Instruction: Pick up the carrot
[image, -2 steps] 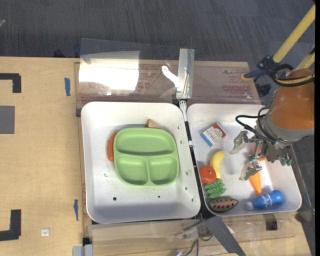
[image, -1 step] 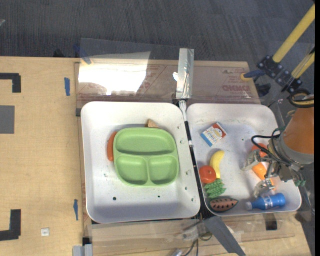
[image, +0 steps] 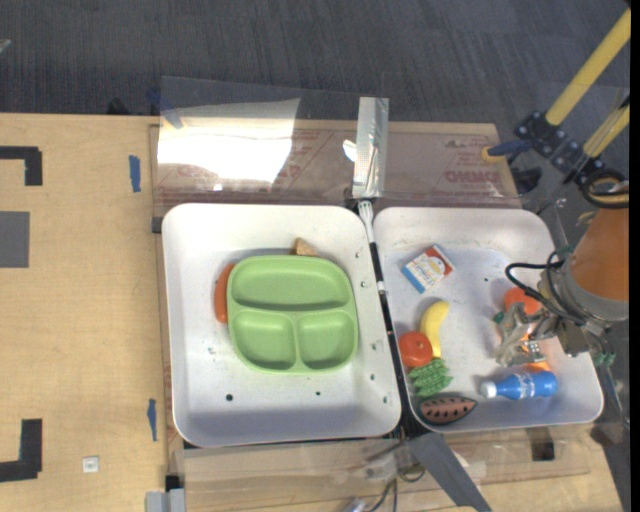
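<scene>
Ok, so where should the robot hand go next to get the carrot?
Probably rise and swing across to the left bin. The gripper sits low in the right bin near the blue bottle, while the orange strip that looks like the carrot peeks out beside the green plate's left edge.

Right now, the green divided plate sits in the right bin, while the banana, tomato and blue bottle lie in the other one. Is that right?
Not quite. The camera view shows the green divided plate in the left bin, not the right one. The banana, tomato and blue bottle do lie in the other bin, the right bin.
</scene>
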